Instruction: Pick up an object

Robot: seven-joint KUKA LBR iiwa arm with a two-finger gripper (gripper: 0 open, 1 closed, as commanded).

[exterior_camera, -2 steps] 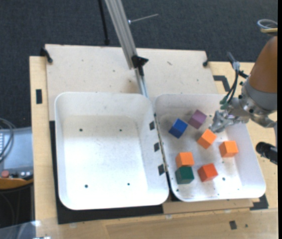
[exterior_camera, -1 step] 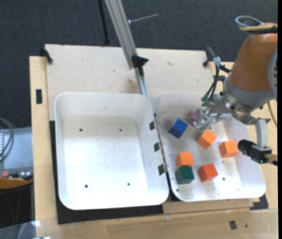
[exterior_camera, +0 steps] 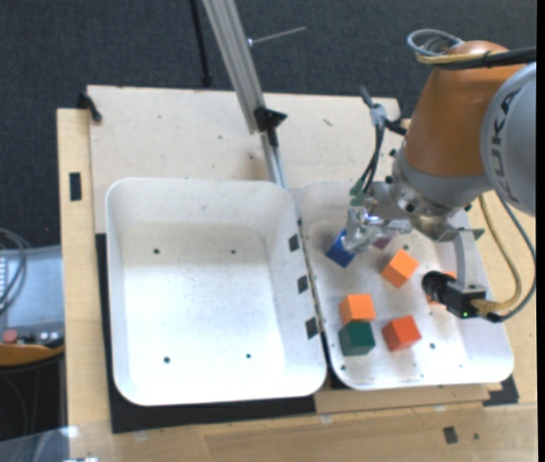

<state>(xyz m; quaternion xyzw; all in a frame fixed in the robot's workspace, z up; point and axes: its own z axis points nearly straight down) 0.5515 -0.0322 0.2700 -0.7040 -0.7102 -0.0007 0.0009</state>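
My gripper (exterior_camera: 361, 229) hangs over the upper left part of the right bin (exterior_camera: 484, 359). A blue block (exterior_camera: 339, 251) lies just below and left of its tip, close to or touching it; I cannot make out whether it is gripped. An orange block (exterior_camera: 400, 268) sits to the right of the gripper. Another orange block (exterior_camera: 357, 307), a green block (exterior_camera: 356, 338) and a red-orange block (exterior_camera: 402, 332) lie nearer the bin's front. A small dark red piece (exterior_camera: 381, 243) peeks out beside the gripper, partly hidden.
The left bin (exterior_camera: 128, 210) stands beside the right one, their rims meeting at the middle (exterior_camera: 306, 277). A slanted metal pole (exterior_camera: 244, 75) rises behind the bins. Cables and a black connector (exterior_camera: 455, 296) hang from the wrist over the right bin.
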